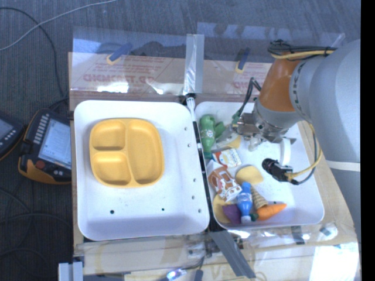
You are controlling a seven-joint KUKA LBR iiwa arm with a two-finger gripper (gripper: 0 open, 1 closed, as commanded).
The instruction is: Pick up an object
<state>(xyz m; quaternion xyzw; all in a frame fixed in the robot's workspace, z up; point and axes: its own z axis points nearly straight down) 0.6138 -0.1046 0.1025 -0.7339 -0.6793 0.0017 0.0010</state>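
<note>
Arm (328,92): grey, over right bin. Left bin (117,215): yellow, smooth, three-part plate (126,152). Right bin (307,204): gripper (258,134), grip state cannot be told; green bottle (207,129); orange carrot (270,210); blue bottle (245,201).

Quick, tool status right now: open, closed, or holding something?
Tool: cannot be told; it sits low over the right shallow white bin, and nothing is seen held.

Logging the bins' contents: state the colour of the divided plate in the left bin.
Yellow all over, no pattern; the divided plate shows plainly in the camera view.
</note>
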